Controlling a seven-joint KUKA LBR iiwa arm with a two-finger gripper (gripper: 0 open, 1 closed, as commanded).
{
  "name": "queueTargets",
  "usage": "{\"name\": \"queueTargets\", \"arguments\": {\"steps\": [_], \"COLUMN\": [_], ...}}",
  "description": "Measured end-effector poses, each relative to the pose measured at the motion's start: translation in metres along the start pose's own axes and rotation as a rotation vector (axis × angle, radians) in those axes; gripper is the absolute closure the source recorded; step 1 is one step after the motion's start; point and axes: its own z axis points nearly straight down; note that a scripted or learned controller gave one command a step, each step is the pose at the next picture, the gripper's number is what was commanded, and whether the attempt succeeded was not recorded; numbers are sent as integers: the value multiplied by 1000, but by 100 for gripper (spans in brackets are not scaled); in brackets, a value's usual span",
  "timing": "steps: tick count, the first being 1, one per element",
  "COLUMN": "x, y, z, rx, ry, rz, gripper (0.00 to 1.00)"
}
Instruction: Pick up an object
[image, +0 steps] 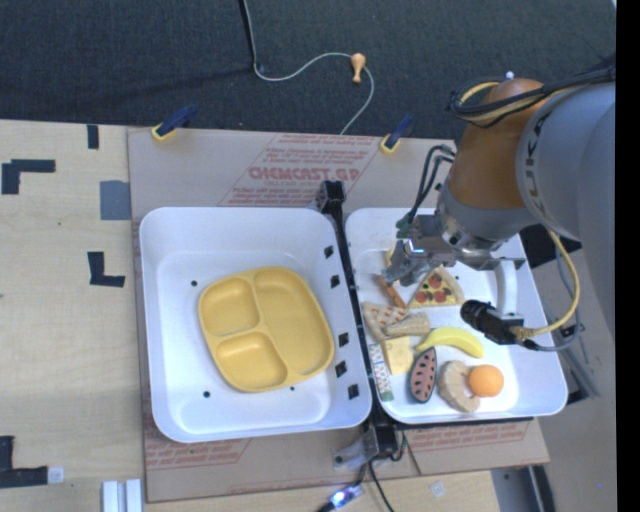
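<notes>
Right bin (545, 400), far-left quarter: a pizza slice (438, 290) lies flat with its tip toward the far wall and its crust toward the near side. Just left of it lies a short orange stick (393, 293), its long axis on a diagonal from far-left to near-right. The gripper (405, 264) hangs directly over these two items, and its body covers the slice's tip and the stick's upper end. Whether the jaws are released or clenched cannot be told from this angle, and no item can be confirmed as grasped.

The same bin holds more toward the near side:
- Tan bread pieces (394, 321) lie overlapping, with a pale yellow cheese block (399, 354) touching them below.
- A banana (452, 341) lies crosswise, left to right, with both ends curving toward the near side.
- A watermelon slice (424, 378) lies beside a pale ring-shaped roll (456, 388).
- An orange (486, 381) rests against the roll.

Left bin (170, 300): one yellow divided plate (265, 327) with three compartments lies flat near the centre.

The arm (500, 150) overhangs the right bin's far-right corner and hides the floor there.
</notes>
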Motion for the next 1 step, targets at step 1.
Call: {"name": "queueTargets", "arguments": {"steps": [1], "x": [8], "y": [4], "z": [-2], "rx": [-2], "ry": [1], "rz": [-1], "gripper": [100]}}
